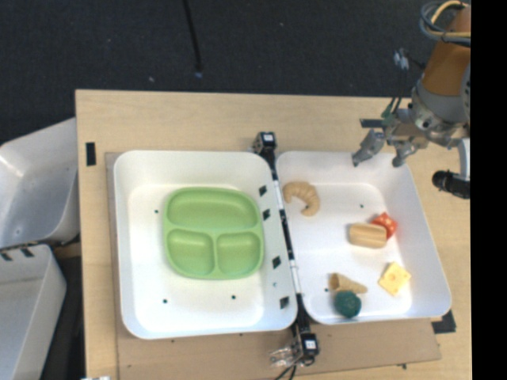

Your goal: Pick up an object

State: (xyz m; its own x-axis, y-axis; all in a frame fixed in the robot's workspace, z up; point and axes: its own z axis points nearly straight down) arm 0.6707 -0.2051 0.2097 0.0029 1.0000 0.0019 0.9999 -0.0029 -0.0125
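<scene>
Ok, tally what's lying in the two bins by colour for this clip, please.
Green: 2, the divided plate in the left bin and the small ball in the right bin
Tan: 3, croissant, bread roll, cone
Red: 1, small piece
Yellow: 1, cheese wedge
Total: 7

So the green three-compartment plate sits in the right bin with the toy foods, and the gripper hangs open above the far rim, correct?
Not quite. The camera view shows the green three-compartment plate alone in the left bin; the toy foods lie in the right bin. The gripper does hang open above the far rim.
</scene>
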